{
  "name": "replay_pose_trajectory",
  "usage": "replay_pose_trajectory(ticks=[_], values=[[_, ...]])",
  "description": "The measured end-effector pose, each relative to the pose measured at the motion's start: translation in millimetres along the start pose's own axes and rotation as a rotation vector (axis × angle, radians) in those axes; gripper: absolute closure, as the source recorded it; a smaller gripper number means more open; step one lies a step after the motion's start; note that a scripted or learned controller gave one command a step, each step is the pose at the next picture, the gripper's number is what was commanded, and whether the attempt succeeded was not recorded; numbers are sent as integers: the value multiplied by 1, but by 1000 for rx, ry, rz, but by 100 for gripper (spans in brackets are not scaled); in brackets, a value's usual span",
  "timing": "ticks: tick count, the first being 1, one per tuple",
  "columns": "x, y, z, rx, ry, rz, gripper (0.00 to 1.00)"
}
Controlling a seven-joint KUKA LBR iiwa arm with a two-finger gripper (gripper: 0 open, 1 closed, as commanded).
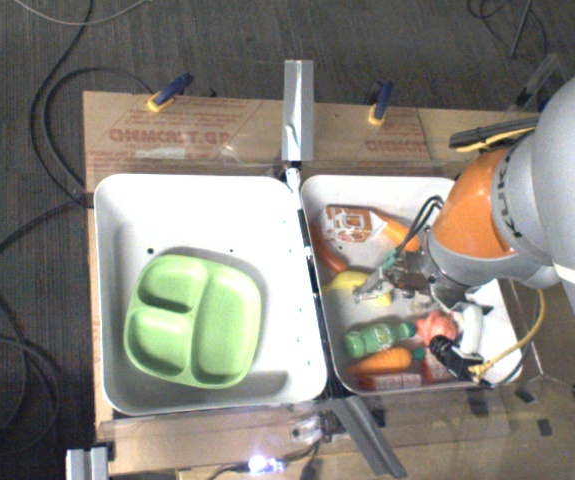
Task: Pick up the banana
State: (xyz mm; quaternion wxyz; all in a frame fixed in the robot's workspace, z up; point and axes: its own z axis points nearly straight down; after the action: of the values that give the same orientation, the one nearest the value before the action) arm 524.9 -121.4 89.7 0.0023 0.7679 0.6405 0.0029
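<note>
Beneath the arm, which leans in over the right-hand bin, the gripper hangs low among a crowd of play food. Well off to its far side sits the left bin, carrying a green divided plate. The metal end of the tool is visible, but whether it is spread wide or pinched narrow I cannot tell; nothing can be seen caught in it.

Ranged around the gripper, biggest first: an orange and white packet lies just beyond it toward the back wall, a green bottle lies just in front of it, and a carrot lies further front still, beside the bottle. The banana appears to be the small pale yellow shape right next to the gripper, touching or nearly touching it on the side facing the left bin.

As a judgement, it is a light, stiff toy with a smooth, rather slippery skin, not fragile. Its curve will roll out of a loose pinch, so closing across the thick middle, square to its length, looks safest.
</note>
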Motion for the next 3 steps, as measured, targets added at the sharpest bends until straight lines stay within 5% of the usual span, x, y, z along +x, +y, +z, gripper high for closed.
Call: replay_pose_trajectory(ticks=[1,2,3], values=[[-1,1,-9,-3,-4,0,100],[-1,1,-9,-3,-4,0,0],[60,3,-93,9,-1,-271,0]])
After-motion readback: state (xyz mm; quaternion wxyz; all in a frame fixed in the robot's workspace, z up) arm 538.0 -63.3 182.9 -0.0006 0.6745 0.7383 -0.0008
